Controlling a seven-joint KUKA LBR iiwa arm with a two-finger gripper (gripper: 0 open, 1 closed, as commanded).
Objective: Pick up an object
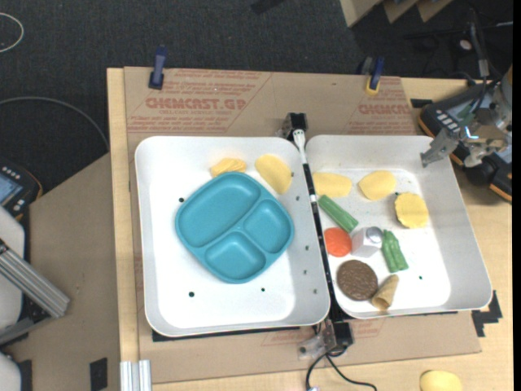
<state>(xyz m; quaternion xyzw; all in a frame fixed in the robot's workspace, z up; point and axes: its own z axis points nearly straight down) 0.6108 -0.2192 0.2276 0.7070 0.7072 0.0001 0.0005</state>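
Nothing lifted yet; task at its start. Gripper at right bin's far right corner, finger state cannot be told, nothing seen between them. Candidates lie in right bin: brown disc, red round piece, green stick. Left bin: blue tray.

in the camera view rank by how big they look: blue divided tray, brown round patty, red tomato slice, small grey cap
Largest to smallest:
1. blue divided plastic tray
2. brown round patty
3. red round tomato slice
4. small grey cap, clearly smallest
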